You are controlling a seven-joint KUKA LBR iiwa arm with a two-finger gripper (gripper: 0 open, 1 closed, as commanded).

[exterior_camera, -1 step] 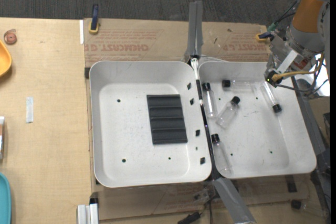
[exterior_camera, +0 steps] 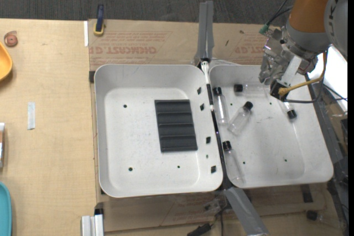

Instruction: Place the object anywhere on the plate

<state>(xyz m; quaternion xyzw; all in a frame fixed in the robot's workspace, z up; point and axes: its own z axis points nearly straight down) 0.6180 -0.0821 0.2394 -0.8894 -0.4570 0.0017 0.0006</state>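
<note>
A black ribbed plate [exterior_camera: 176, 125] lies flat in the middle of the left bin [exterior_camera: 110, 119]. In the right bin [exterior_camera: 287, 157] lie several clear vials with black caps: one [exterior_camera: 240, 117] at a slant near the middle, one [exterior_camera: 219, 105] along the left wall, and one [exterior_camera: 231, 158] near the front left. My gripper [exterior_camera: 272, 77] hangs over the back of the right bin, up and to the right of the slanted vial and apart from it. Nothing shows in its grasp.
Loose black caps lie at the back [exterior_camera: 238, 87] and right [exterior_camera: 291, 114] of the right bin. A grey divider post [exterior_camera: 206, 30] rises between the bins at the back. Yellow and black cables [exterior_camera: 298, 85] trail from the wrist. Cardboard [exterior_camera: 144, 41] backs the bins.
</note>
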